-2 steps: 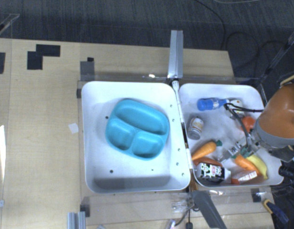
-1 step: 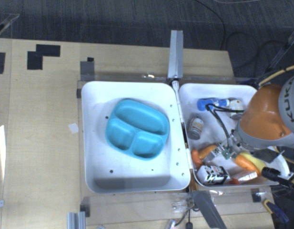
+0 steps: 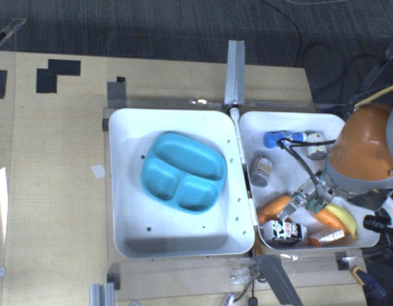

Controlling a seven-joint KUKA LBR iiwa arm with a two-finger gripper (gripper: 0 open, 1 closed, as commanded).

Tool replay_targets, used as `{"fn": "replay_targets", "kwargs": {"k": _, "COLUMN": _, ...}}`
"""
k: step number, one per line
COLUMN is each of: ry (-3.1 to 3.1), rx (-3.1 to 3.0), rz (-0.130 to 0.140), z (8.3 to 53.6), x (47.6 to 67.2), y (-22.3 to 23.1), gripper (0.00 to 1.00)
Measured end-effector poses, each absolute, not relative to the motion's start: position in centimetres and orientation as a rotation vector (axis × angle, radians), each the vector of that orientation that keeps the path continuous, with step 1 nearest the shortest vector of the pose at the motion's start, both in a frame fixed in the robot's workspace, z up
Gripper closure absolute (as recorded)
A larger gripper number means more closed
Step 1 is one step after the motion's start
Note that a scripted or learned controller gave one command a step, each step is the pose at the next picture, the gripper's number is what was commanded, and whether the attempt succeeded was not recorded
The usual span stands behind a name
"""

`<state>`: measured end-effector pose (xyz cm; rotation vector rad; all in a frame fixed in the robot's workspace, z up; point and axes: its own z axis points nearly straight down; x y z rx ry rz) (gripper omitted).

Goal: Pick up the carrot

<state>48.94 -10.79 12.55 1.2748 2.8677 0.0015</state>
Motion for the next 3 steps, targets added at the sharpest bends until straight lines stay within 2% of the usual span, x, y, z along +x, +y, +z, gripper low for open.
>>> {"fn": "replay_targets", "kwargs": {"k": 1, "ry": 3.006, "rx": 0.894, "rz": 0.004, "z": 8.8, "x": 54.7, "y": -11.3, "gripper": 0.0}}
{"fn": "replay_targets", "kwargs": {"k": 2, "ry": 2.998, "rx": 0.893, "rz": 0.009, "z": 9.8, "x": 55.1, "y": -11.2, "gripper": 1.0}}
{"fn": "replay_targets", "kwargs": {"k": 3, "ry": 2.795, "rx": 1.433, "rz": 0.001, "z": 18.3, "x": 58.7, "y": -6.6, "gripper": 1.0}}
